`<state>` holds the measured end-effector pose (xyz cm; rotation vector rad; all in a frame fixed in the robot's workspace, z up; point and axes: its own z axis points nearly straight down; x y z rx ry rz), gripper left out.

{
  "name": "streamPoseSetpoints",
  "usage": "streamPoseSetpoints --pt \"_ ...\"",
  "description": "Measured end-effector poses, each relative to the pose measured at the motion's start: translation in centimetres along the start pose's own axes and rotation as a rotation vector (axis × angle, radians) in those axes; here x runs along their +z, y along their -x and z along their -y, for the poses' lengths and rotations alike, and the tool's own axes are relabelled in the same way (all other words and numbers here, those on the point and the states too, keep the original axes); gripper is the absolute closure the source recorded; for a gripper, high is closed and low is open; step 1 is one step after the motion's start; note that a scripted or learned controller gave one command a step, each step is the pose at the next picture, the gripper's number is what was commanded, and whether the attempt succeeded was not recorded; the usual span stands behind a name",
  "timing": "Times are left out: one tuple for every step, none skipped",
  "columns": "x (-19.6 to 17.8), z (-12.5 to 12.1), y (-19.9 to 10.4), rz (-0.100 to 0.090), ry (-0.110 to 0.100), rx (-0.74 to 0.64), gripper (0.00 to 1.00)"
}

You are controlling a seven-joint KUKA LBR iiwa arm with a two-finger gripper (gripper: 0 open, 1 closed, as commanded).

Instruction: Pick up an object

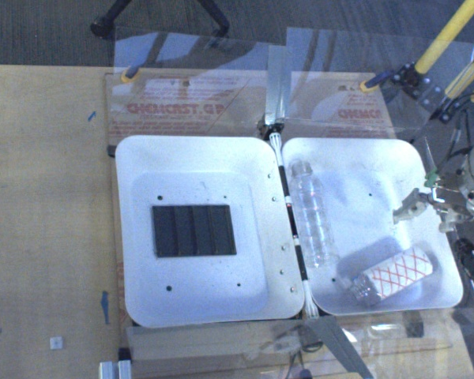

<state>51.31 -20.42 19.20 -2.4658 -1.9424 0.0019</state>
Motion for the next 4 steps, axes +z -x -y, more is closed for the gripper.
streamPoseSetpoints --pt "1.9 3.4 0.6 0.0 0.0 0.053 0.0" --pt "6.2 3.5 0.1 0.0 0.0 -0.019 0.0" --pt "1.3 3.1 1.4 0.001 0.002 0.313 0.0" --pt "-2.4 5.2 -11.7 0.001 0.0 0.393 0.0"
